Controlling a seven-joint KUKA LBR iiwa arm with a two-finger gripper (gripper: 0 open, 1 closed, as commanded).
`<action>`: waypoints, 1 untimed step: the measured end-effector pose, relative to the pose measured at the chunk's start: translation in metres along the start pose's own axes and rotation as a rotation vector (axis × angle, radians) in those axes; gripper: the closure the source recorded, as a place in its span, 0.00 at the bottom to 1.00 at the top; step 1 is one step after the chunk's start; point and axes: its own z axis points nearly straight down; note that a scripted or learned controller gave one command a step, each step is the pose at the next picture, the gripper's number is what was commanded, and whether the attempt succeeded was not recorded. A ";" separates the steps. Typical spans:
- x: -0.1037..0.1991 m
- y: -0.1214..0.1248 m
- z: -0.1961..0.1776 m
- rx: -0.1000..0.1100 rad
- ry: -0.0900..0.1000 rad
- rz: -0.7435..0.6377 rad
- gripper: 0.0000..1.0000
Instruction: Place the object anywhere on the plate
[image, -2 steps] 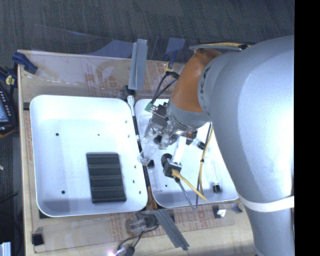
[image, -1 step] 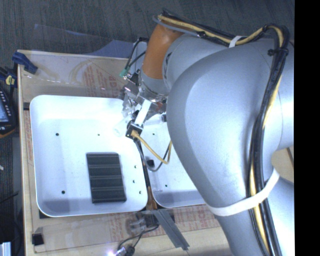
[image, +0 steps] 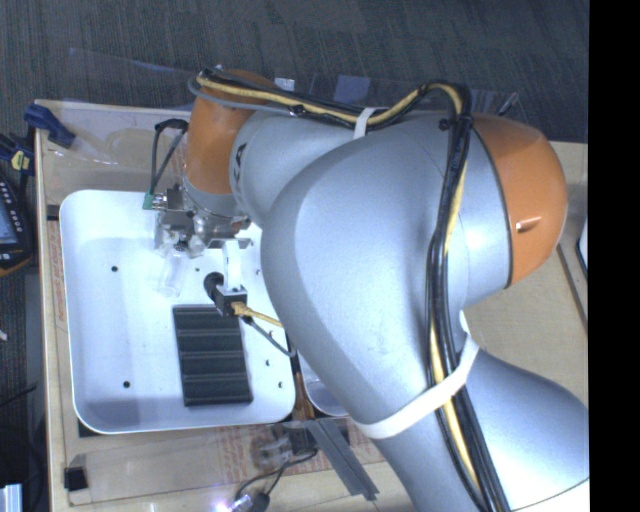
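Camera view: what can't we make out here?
- Right shallow white bin: mostly hidden behind the grey arm; contents unreadable.
- Plate: cannot be identified; that covered bin may hold it.
- End effector: small and blurred over the left shallow white bin; whether it holds anything is unclear.
- Dark ribbed rectangular block: material unclear.

arm (image: 400, 300): reaches in from right, bulk mid-frame | gripper (image: 180, 262): pointing down, upper left

Grey arm (image: 380, 280) — orange bands, yellow-black cables (image: 330, 108)
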 end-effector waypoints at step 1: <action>0.085 -0.005 0.000 -0.006 0.000 -0.361 1.00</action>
